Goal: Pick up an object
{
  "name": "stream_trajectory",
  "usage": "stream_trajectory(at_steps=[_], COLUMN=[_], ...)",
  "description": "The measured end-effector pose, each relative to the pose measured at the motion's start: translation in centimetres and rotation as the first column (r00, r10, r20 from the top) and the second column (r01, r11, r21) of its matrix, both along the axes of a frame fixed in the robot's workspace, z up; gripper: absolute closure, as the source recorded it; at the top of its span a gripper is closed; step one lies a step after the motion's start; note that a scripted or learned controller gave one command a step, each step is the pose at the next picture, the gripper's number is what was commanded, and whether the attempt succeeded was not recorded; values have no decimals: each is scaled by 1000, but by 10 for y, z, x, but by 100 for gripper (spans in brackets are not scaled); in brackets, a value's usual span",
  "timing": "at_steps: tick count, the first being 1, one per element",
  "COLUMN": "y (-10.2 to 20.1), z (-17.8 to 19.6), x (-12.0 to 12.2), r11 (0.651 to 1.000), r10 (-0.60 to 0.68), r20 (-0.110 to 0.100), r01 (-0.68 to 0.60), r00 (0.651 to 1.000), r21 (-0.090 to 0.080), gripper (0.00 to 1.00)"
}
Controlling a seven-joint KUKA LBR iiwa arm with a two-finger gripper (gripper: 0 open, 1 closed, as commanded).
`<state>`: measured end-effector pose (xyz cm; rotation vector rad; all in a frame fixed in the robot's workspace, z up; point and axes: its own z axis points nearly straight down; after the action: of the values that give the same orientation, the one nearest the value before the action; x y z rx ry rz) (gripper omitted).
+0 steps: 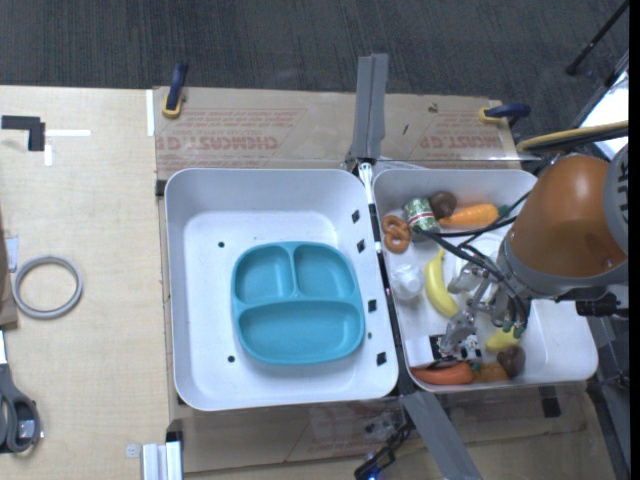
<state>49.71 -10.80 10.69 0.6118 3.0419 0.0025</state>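
The right bin point(556, 366) holds several toy foods: a yellow banana point(437, 285), an orange carrot point(470, 216), a pretzel point(396, 233), a green-labelled can point(420, 214), a brown piece point(443, 204), a white crumpled item point(407, 281), a red-orange pepper point(443, 373) and a dark plum-like piece point(511, 360). My gripper point(466, 336) reaches down into the near part of this bin, just right of the banana and above the pepper. A small yellow item point(499, 340) lies beside it.
The left bin point(190, 298) holds a blue divided plate point(297, 302). A grey divider bar point(369, 108) runs between the bins at the back. On the bench at the left lie a roll of tape point(44, 286) and scissors point(18, 420).
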Motion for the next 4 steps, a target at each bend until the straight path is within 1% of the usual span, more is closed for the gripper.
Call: stream_trajectory(at_steps=[1,2,3,4], y=[8,14,10,14], z=[-14,-15,-15,-16], x=[98,39,-11,-19], r11=[997,975,970,978], r10=[-73,-222,-244,-208], r20=[-35,-38,-38,-37], r01=[73,222,245,208], r00=[997,974,969,978], r21=[5,6,6,6], gripper=[0,0,0,0])
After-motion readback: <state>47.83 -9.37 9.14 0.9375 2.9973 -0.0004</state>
